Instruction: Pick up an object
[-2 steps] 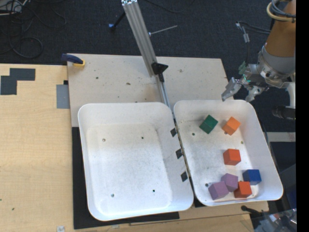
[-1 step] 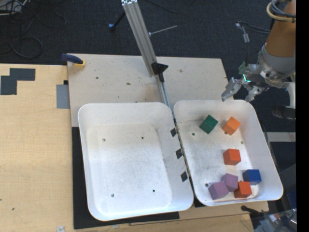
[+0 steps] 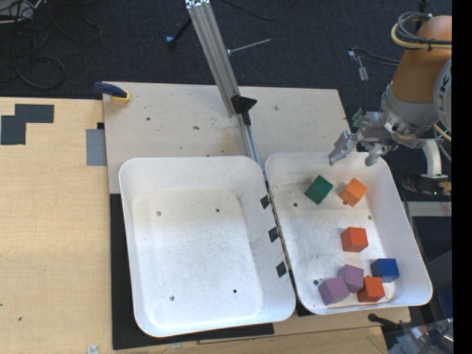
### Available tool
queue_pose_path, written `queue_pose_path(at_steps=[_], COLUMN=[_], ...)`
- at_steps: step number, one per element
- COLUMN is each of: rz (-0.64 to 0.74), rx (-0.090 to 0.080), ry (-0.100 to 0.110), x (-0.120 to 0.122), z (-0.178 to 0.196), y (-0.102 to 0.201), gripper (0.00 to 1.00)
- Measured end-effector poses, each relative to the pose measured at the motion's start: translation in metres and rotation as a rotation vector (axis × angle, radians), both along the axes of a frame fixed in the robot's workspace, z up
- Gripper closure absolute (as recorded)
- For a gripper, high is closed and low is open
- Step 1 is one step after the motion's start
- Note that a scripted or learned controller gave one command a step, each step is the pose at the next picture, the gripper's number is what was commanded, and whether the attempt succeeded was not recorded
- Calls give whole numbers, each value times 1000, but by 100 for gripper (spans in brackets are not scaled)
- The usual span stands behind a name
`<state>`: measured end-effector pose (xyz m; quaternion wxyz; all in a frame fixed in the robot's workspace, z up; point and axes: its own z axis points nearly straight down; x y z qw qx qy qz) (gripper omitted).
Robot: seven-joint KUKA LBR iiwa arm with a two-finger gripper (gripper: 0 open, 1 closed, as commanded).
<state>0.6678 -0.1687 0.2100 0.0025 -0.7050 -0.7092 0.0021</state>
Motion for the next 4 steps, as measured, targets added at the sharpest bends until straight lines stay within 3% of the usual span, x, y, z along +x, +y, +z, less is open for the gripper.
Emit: queue_pose_path(at_steps=[1, 2, 3, 4], rz=[-6, -6, -7, -8], rx=[0, -3, -1, -1], ry=[2, -16, -10, -9], x=[-7, -3, -5, -8], z=[-57, -76, -70, -26], y=[-8, -11, -11, -11], gripper=[0, 0, 100, 100])
